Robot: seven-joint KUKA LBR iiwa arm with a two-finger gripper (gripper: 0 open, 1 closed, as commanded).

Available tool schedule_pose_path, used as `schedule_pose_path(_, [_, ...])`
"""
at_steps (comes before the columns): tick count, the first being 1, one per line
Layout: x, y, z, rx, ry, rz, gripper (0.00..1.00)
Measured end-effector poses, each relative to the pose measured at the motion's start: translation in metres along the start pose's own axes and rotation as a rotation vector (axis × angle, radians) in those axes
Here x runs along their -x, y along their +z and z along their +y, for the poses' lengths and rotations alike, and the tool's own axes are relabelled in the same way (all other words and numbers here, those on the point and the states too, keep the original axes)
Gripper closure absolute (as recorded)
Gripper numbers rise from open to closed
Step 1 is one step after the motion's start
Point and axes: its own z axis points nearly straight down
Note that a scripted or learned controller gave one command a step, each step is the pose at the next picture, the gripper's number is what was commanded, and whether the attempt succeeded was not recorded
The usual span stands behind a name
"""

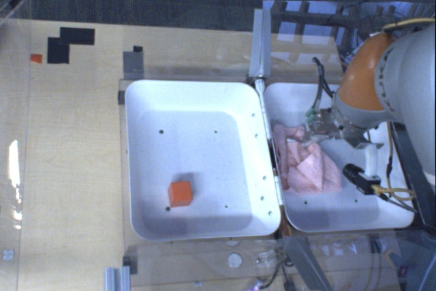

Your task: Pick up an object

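Bins: left bin [143, 146] and right bin [340, 215] smooth white plastic, slight sheen. Bench [68, 146]: pale wood-look surface, matt. Orange block [180, 193]: matt. Pink cloth [304, 163]: soft, crumpled. Arm [402, 78]: smooth grey shell, glossy orange band [361, 82].

Grey robot arm [412, 75] with an orange band [361, 82].
Rounded grey casing, glossy orange collar above the wrist; thin black cables [320, 82] trail alongside, and a black fitting, possibly a connector [357, 177].
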Motion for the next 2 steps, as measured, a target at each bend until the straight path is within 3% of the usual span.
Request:
schedule_pose_path(1, [0.000,0.000,0.000,0.000,0.000,0.000,0.00])
schedule_pose_path(2, [0.053,0.010,-0.015,-0.004,-0.190,0.004,0.00])
